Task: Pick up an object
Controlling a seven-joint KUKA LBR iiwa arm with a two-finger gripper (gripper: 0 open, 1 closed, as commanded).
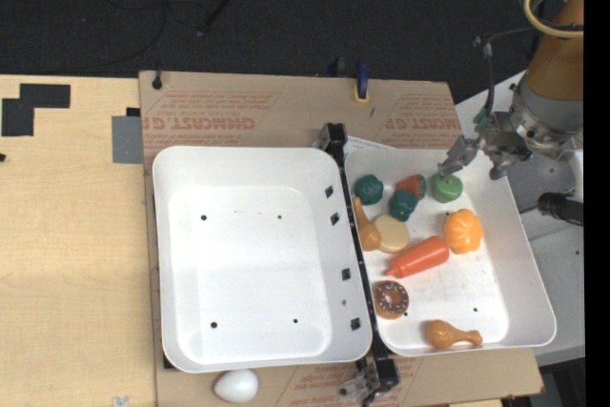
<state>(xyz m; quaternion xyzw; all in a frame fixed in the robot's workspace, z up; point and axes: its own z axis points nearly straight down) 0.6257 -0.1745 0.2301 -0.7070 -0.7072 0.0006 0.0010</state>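
Note:
The right bin (pixel 529 274) holds several toy foods: a round green piece (pixel 445 187), an orange pumpkin (pixel 462 231), a red-orange carrot (pixel 417 256), a cream disc (pixel 391 233), a chocolate donut (pixel 390 298), a tan drumstick (pixel 453 334), two more green pieces (pixel 369 189) (pixel 403 203) and a small red piece (pixel 412 184). My gripper (pixel 477 163) hangs over the bin's far right corner, open, with nothing between its fingers. Its left fingertip (pixel 454 161) sits just above the round green piece.
The left bin (pixel 181 205) lies beside the right one, with a black divider (pixel 345 234) between them. A white egg (pixel 235 385) rests on the cardboard in front of the left bin. A blue clamp (pixel 361 81) stands at the cardboard's far edge.

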